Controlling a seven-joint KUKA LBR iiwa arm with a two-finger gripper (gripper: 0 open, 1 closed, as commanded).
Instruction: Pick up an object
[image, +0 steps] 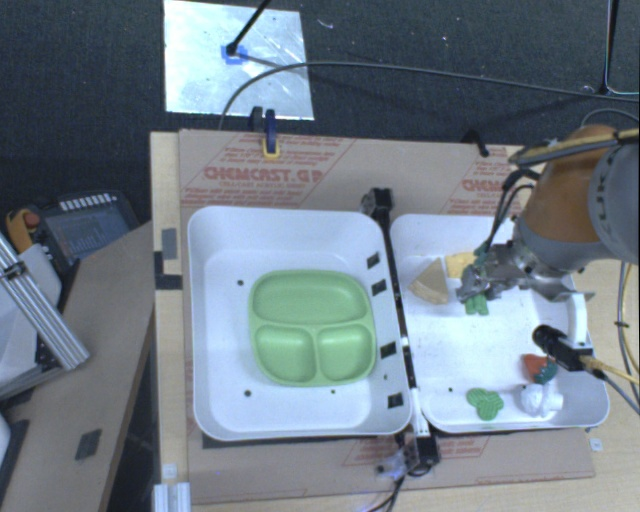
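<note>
Desk (330, 165) on dark carpet (80, 90) bearing two white bins (215, 300); hand (478, 288) low over the right bin, finger spread indiscernible.

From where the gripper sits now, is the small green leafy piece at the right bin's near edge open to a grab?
Probably yes. The small green leafy piece lies alone on the right bin's bare floor, apart from the white object beside it, and nothing lies between it and the gripper.

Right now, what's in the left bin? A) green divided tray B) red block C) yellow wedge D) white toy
A: the green divided tray sits in the middle of the left bin; the yellow wedge lies in the right bin.
</note>
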